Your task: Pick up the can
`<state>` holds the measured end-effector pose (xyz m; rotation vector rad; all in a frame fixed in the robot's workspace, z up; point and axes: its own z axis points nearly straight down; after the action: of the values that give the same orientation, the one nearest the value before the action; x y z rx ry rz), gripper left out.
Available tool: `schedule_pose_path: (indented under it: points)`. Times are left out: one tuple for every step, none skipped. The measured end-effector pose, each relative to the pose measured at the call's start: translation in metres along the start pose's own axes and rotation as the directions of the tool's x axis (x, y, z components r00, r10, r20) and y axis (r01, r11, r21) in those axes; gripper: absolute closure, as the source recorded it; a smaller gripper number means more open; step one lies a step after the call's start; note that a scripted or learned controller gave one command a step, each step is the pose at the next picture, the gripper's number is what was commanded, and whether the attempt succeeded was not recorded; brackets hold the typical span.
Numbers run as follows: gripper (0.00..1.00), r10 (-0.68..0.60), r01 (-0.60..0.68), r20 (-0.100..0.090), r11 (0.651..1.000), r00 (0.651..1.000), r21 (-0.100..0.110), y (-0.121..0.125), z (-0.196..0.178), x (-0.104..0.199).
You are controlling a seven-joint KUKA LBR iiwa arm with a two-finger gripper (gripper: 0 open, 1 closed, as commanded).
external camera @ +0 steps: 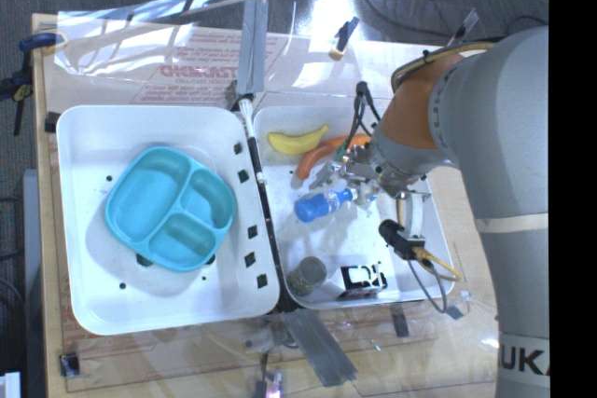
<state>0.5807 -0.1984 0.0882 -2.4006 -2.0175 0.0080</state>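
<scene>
Camera view shows the small round can standing near the front edge of the right bin, likely light, hard and slippery, best pinched across its sides, while the gripper hangs over the blue bottle.

Your arm enters from the right of the camera view, its broad grey link filling that side and bending leftward and down at the orange band above the wrist. Below the band the wrist points down into the right-hand bin, and the gripper sits low there. You cannot read the jaws' spacing from this angle.
</scene>
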Motion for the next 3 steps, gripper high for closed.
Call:
schedule_pose_path:
  points:
    - [0.0, 0.064, -0.064, -0.001, 0.998, 0.998, -0.001, 0.063, -0.001, 0.012]
    - [0.0, 0.141, -0.141, 0.0, 0.99, 0.99, 0.001, -0.007, 0.0, 0.017]
    - [0.0, 0.268, -0.268, 0.0, 0.963, 0.963, 0.0, 0.027, -0.038, 0.03]
